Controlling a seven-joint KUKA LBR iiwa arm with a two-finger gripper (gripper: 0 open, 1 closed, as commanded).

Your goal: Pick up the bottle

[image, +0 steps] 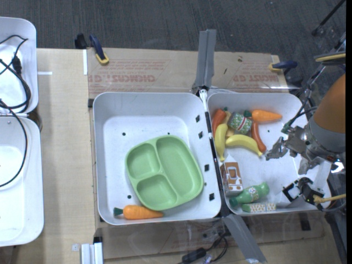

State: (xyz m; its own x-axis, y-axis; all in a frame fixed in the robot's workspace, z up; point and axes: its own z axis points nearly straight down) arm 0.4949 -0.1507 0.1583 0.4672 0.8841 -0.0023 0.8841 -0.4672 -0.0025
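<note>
I see the green plastic bottle (251, 193) lying on its side at the near edge of the right white bin (286, 99), beside a brown carton (231, 177). My gripper (273, 150) hovers farther right, carrying nothing; its opening I cannot tell. Reaching, closing and lifting all remain.

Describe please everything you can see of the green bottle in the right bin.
The green bottle is small and looks like plastic, with a pale patch, perhaps a label, on its side. It lies on its side near the front edge of the right bin, one end toward the bin's middle. A brown and white carton sits against its left end, and a small flat patterned item lies just in front. The gripper is apart from it, further back and to the right.
</note>
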